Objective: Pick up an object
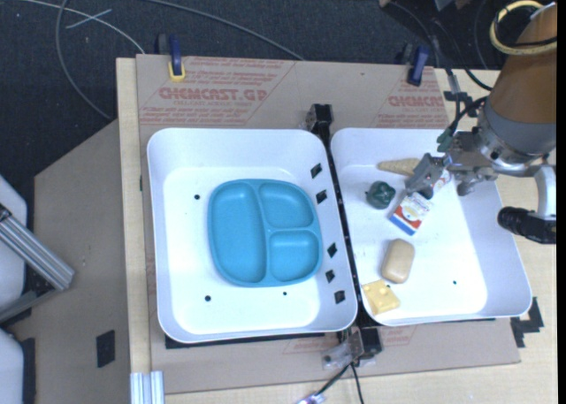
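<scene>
The right bin point(469, 261) holds several small objects. A red, white and blue carton point(409, 214) lies near its middle, with a dark green round piece point(381, 193) to its left. A tan cone point(397, 165) lies behind them. A tan bread-like lump point(398, 262) and a yellow wedge point(380, 297) sit toward the front. My gripper point(442, 183) hangs over the bin's back right part, just right of and above the carton. It looks open, with nothing held between its fingers.
The left bin point(177, 217) holds a blue divided plate point(264, 232). A black divider with clips point(329, 217) runs between the bins. The arm's orange band point(531, 66) and a black part point(529, 223) overhang the right bin's right rim.
</scene>
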Action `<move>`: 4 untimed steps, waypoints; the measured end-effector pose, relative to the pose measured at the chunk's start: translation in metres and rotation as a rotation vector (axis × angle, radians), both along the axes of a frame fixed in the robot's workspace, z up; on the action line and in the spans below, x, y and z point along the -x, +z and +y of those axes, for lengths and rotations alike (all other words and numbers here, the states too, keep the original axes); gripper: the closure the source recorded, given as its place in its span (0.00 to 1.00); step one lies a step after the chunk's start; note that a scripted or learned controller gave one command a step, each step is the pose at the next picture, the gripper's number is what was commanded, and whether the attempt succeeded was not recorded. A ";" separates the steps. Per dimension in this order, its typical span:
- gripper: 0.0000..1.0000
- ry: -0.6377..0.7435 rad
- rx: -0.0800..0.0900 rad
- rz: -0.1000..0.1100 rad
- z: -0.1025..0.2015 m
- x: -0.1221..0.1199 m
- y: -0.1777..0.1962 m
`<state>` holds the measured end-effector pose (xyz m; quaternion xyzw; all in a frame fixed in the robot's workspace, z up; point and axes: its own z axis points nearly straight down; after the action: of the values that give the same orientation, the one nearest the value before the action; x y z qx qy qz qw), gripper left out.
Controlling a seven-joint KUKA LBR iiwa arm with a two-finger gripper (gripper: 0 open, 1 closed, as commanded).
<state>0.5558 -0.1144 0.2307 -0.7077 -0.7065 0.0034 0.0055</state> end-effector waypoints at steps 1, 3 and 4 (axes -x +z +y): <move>0.00 0.002 0.002 -0.011 0.000 -0.002 0.006; 0.00 0.002 0.000 -0.005 0.021 -0.001 -0.097; 0.00 0.001 0.004 -0.015 0.020 -0.002 -0.145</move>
<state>0.5582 -0.0941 0.0857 -0.7073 -0.7070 -0.0005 -0.0012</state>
